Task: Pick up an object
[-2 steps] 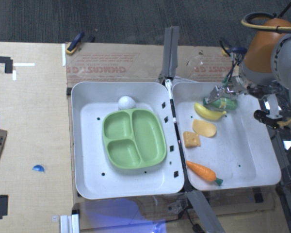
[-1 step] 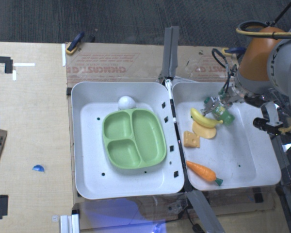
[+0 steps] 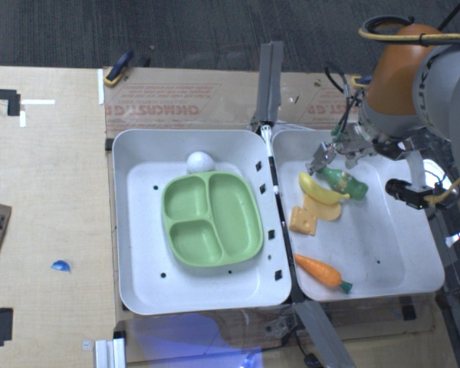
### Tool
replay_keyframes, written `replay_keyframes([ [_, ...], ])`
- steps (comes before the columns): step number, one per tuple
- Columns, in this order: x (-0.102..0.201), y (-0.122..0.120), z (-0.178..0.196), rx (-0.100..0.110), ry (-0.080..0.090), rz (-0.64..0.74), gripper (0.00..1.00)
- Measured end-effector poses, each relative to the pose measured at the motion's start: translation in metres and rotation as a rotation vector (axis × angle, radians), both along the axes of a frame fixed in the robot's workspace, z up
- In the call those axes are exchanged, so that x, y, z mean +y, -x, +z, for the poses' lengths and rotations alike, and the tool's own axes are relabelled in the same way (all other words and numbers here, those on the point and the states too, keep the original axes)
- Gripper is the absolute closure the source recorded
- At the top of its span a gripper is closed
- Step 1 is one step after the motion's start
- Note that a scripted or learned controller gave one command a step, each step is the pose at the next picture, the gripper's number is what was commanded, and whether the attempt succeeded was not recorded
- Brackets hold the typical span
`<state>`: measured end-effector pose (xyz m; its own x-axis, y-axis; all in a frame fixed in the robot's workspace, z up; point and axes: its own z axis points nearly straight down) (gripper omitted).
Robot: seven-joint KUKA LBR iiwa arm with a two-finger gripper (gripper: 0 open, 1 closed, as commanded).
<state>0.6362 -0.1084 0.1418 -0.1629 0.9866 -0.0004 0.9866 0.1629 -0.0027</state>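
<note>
We are looking at the gripper [image 3: 331, 153] hanging over the far part of the right bin [image 3: 414, 278], just above a cluster of toy food, and we cannot tell how far open it is or whether it is gripping anything. Right beneath it a banana [image 3: 320, 189] is lying with its long axis running from upper left to lower right, its curve bowing toward the near side. Touching the banana's far end, a green bottle-like item [image 3: 346, 183] is lying on its side, pointing to the right. A tan wedge [image 3: 303, 221] and a flat orange-yellow piece [image 3: 327, 209] are resting just beside the banana, on its near side. Well apart, a carrot [image 3: 320, 271] is lying near the front wall of that bin, leafy end pointing right. In the left bin [image 3: 134, 274] a green divided tray [image 3: 212, 218] is sitting, with a white ball [image 3: 200, 160] touching its far edge. Both bins are resting on the worktop [image 3: 46, 205].
</note>
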Motion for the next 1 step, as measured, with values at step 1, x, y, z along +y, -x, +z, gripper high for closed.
replay_keyframes([
  [1,0.0014,0.0027,-0.0526,0.001,0.000,0.002,0.00],
])
